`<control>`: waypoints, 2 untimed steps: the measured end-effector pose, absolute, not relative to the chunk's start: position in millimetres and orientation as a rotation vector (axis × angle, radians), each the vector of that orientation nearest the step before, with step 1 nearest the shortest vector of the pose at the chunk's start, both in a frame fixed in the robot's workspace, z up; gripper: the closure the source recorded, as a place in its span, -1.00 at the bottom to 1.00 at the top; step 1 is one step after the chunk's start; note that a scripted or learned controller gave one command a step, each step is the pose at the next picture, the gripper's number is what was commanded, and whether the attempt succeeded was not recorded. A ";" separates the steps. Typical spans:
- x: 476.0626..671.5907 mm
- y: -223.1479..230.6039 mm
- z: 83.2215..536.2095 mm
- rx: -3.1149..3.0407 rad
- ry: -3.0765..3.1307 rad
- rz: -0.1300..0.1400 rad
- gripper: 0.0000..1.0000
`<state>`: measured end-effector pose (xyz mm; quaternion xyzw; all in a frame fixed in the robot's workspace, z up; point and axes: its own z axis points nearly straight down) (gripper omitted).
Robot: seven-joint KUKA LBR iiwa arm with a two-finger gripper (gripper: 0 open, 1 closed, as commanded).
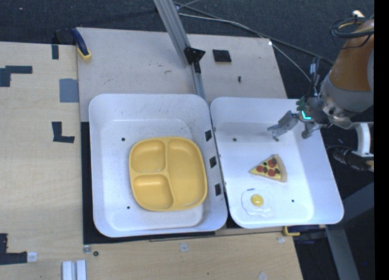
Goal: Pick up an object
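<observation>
Overhead slanted view of a pale bench (152, 60) carrying two shallow white bins side by side. The left bin (103, 151) contains a yellow divided plate (168, 174) with three compartments, lying flat near the bin's centre. The right bin (316, 194) contains two toy foods: a pizza slice (270, 168) with red toppings, roughly mid-bin, and a fried egg (256, 202) just below it, near the front wall; the two lie close but apart. The grey arm with its orange band (352, 66) enters from the right. Its jaws (296, 124) hang over the upper right part of the right bin, above and to the right of the pizza slice, clear of both foods. The jaws appear spread, with nothing between them. A slanted metal post (176, 23) rises behind the bins.
</observation>
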<state>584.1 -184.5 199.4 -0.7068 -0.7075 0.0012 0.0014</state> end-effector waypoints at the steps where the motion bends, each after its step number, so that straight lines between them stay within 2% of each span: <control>1: 584.7 -184.6 200.3 -2.220 -2.222 0.002 -1.00; 2: 576.4 -186.3 138.9 -2.217 -2.219 0.007 -1.00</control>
